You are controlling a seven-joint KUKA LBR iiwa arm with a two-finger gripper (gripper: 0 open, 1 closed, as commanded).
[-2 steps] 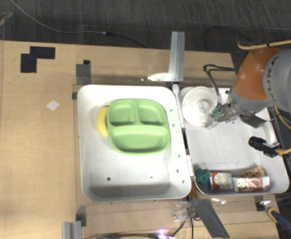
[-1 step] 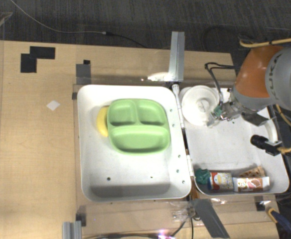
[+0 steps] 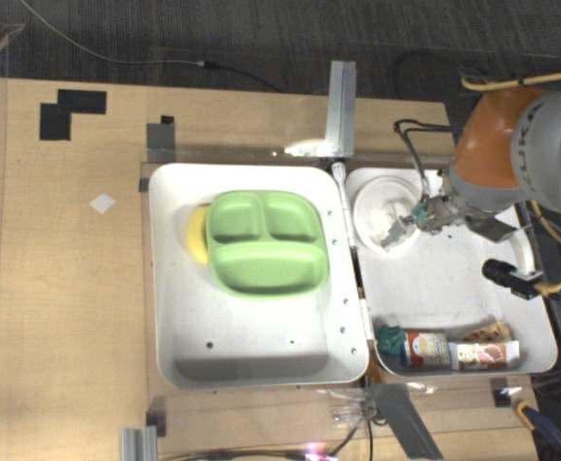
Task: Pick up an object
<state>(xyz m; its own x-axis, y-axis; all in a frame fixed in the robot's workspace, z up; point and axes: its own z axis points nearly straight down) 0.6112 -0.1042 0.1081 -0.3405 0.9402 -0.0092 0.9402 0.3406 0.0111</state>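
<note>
1. White bowl point(image 3: 384, 211) sits right under the end effector point(image 3: 404, 224), whose tip hangs over its rim; whether the fingers are apart or together I cannot tell
2. Risk, as I judge it: a smooth curved rim could slip from the grip or tip the bowl
3. Wall of the right bin point(image 3: 453, 277) beside it may block the approach
4. Pale wooden desk point(image 3: 60, 257), dark carpet beyond

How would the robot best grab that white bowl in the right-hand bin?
Probably by the rim of the white bowl, coming straight down from above. It sits upright and open, too wide to span, so one finger inside and one outside the thin wall suits the gripper hovering there.
</note>
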